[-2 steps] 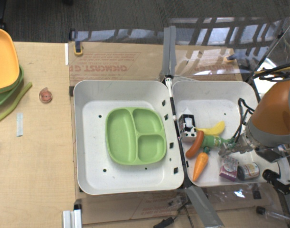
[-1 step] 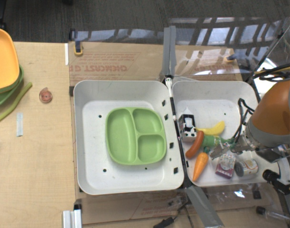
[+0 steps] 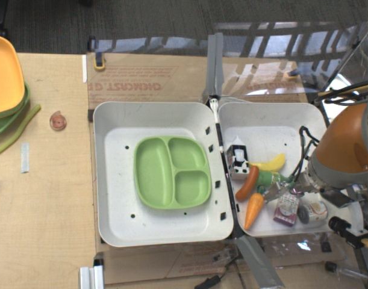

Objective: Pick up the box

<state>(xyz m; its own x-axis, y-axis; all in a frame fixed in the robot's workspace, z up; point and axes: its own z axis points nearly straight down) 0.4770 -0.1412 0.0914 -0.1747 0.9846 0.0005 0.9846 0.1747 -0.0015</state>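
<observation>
Wooden bench, pale grain, with brown cardboard sheeting laid under and behind two shallow white bins; dark carpet beyond the far edge.

Left bin: holds one green divided plate, three compartments, lying flat near the middle of the bin floor. All three compartments bare.

Right bin: contents gathered toward its near half.
- Small black-and-white box, cow-patterned, against the bin's left wall, just beside the divider between the bins. It rests on the bin floor, apart from the gripper.
- Red-orange sausage-shaped item, lying at a slant just below the box.
- Yellow banana, to the right of the box.
- Green item, partly hidden between the banana and the sausage-shaped item; kind cannot be told.
- Orange carrot, pointing toward the near left corner of the bin.
- Small purple-and-white packet, right of the carrot.
- Pale round item, near the bin's right side, partly hidden.

Arm: grey with an orange band, entering from the right over the right bin. Gripper low among the items, near the green item and just above the packet. Whether the jaws are wide or narrow cannot be told; nothing is clearly seen between them.

Bench, left end: stacked yellow plate over green plate at the edge; small pink round item beside them.
</observation>
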